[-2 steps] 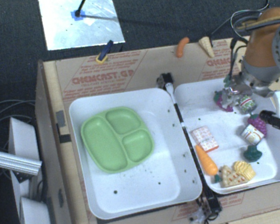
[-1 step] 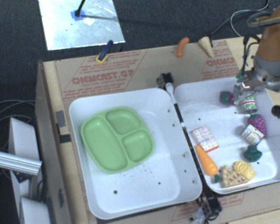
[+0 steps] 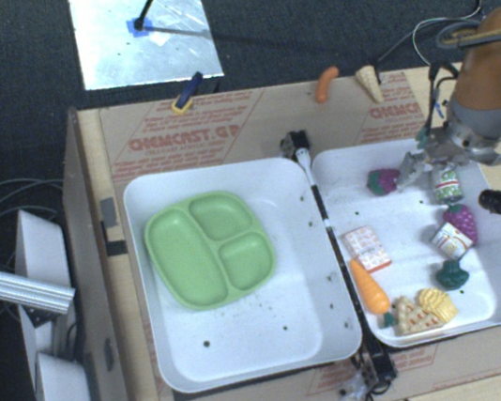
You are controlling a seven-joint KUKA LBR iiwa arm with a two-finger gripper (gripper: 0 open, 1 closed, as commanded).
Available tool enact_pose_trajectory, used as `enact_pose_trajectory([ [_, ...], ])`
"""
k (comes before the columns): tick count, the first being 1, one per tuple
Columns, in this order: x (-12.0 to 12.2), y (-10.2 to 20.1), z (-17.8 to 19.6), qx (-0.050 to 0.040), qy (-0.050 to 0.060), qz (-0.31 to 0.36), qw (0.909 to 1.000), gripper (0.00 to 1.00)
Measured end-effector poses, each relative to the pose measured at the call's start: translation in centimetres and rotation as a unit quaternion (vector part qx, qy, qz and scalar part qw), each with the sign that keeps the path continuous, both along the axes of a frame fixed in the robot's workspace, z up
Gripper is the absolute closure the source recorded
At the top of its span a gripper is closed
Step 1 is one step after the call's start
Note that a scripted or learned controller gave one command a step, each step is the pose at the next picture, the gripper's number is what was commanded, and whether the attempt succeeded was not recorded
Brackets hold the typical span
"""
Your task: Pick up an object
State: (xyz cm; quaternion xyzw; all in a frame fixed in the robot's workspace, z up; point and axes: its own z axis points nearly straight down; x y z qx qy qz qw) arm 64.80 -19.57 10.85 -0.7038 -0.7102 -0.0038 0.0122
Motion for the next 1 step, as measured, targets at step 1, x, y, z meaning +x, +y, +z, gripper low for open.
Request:
enact_pose_trajectory([
  [1, 2.19, 6.1, 1.86, -0.0106, -0.008, -0.002, 0.9999, 0.0],
])
